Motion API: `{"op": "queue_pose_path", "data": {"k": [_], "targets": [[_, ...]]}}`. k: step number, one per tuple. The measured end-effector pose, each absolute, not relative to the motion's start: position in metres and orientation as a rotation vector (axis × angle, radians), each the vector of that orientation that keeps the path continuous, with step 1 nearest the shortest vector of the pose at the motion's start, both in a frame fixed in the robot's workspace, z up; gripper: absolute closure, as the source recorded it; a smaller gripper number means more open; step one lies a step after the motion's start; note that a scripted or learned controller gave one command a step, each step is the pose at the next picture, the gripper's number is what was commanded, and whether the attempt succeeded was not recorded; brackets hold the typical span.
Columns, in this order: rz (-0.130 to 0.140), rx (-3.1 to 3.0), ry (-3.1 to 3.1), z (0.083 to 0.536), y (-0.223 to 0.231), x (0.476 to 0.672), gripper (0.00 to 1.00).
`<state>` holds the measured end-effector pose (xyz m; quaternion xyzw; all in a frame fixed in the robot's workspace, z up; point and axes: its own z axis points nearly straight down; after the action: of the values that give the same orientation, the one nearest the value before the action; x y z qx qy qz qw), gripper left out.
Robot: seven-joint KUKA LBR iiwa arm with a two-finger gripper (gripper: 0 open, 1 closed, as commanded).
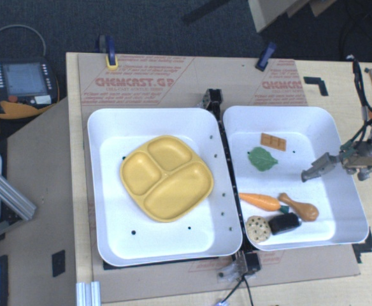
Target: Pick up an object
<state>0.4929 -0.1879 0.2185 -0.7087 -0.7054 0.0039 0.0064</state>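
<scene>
robot lab, teach pendant (21, 85), clamped bench (78, 139)

yellow divided plate (167, 178) in left white bin (103, 190), handheld pendant (21, 85) at left

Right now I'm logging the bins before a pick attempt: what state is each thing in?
Yellow tray: flat in left bin, compartments bare.
Carrot: lying in right bin, tip by drumstick.
Drumstick: lying, untouched.
Black piece: lying against cookie.
Cookie: flat.
Green leaf: flat, apart.
Cracker: flat, apart.
Gripper: over right bin, holding nothing.
</scene>
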Motion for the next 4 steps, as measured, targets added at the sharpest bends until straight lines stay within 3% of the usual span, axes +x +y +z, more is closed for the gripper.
{"op": "queue_pose_path", "data": {"k": [1, 4], "targets": [[0.001, -2.221, -2.222, 0.226, -0.187, 0.496, 0.00], [0.002, -2.218, -2.217, 0.082, -0.182, 0.496, 0.00]]}}
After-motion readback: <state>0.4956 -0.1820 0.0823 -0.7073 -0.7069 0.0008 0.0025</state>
